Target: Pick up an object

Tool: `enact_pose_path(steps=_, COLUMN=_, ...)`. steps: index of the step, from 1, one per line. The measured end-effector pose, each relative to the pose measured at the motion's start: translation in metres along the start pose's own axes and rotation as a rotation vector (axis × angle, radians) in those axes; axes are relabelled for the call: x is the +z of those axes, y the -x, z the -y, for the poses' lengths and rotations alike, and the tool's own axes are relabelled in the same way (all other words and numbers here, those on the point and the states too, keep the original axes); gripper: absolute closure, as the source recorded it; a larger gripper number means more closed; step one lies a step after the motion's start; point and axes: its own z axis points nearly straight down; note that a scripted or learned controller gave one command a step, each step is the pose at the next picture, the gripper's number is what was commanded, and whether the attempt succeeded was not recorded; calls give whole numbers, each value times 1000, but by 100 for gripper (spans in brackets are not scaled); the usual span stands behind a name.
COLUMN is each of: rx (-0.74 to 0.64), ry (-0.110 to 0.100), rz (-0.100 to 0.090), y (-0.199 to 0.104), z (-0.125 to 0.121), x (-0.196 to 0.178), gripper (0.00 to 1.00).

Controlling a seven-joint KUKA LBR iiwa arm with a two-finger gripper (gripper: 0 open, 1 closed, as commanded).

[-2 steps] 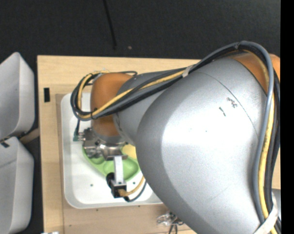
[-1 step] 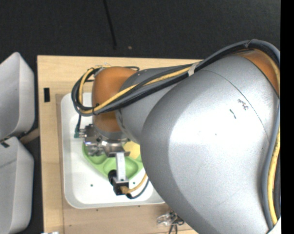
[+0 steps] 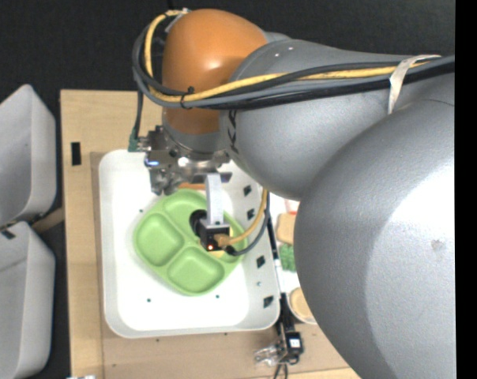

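Note:
A light green divided plate (image 3: 179, 247) with three compartments lies in the left white bin (image 3: 124, 290), a little right of its middle. My gripper (image 3: 172, 180) hangs under the orange wrist band, over the plate's far edge. The wrist body hides how it meets the plate. A small orange patch (image 3: 193, 186) peeks out just beside the gripper at the plate's far rim; I cannot tell what it is.
The grey arm covers most of the right bin. At its left edge a tan object (image 3: 286, 227), a thin green piece (image 3: 275, 256) and a pale round thing (image 3: 300, 306) peek out. White padded shapes (image 3: 17, 164) stand left of the bench.

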Motion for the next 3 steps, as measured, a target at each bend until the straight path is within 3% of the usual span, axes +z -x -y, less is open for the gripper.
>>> enact_pose_path(steps=1, rx=-2, ry=-11, rz=2, y=2, z=53, x=-74, gripper=100)
enact_pose_path(steps=2, rx=-3, ry=-11, rz=2, y=-2, z=86, x=-132, gripper=100)
enact_pose_path(steps=3, rx=7, ry=-32, rz=12, y=42, z=90, x=45, gripper=100)
